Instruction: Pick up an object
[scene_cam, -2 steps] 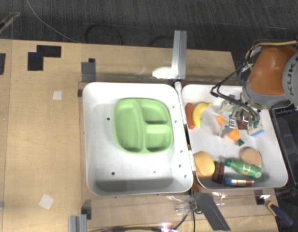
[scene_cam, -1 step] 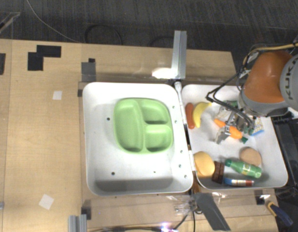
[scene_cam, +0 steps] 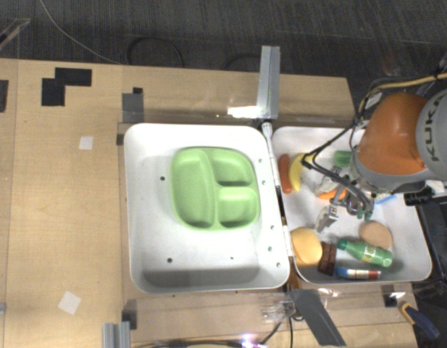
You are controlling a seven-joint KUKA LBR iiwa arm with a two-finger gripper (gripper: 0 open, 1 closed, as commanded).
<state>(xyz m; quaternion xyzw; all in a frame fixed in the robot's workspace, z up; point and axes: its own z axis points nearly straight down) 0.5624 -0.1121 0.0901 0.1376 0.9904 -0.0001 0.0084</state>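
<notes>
My gripper (scene_cam: 337, 210) hangs low over the middle of the right bin (scene_cam: 419, 267), below the orange wrist band. Its fingers stand slightly apart with nothing between them. Just below it lie a green bottle (scene_cam: 365, 252) with a dark cap end, a yellow-orange round fruit (scene_cam: 306, 245) and a tan bun-like piece (scene_cam: 376, 234). A red and blue marker (scene_cam: 357, 272) lies along the bin's front wall. At the bin's left side sit a red sausage-like piece (scene_cam: 284, 174) and a yellow piece (scene_cam: 295, 176). An orange piece (scene_cam: 326, 192) peeks out beside the gripper.
The left bin (scene_cam: 143, 216) holds a green divided tray (scene_cam: 212, 187). A metal post (scene_cam: 269, 82) stands behind the wall between the bins. Black cables loop from the arm over the right bin's back half. A blue-tipped item (scene_cam: 382, 198) lies under the wrist.
</notes>
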